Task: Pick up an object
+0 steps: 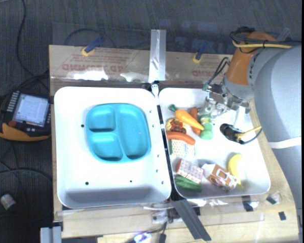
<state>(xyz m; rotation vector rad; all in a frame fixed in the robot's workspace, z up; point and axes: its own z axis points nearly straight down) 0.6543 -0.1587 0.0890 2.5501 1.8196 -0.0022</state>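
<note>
Dark carpet, cardboard-topped bench [116, 65], two white bins [71, 186], jaws [211, 108] perhaps open, grip unclear.

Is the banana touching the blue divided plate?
Apart. The camera view shows the banana in the right bin and the blue plate in the left bin, with both rims between them.
</note>
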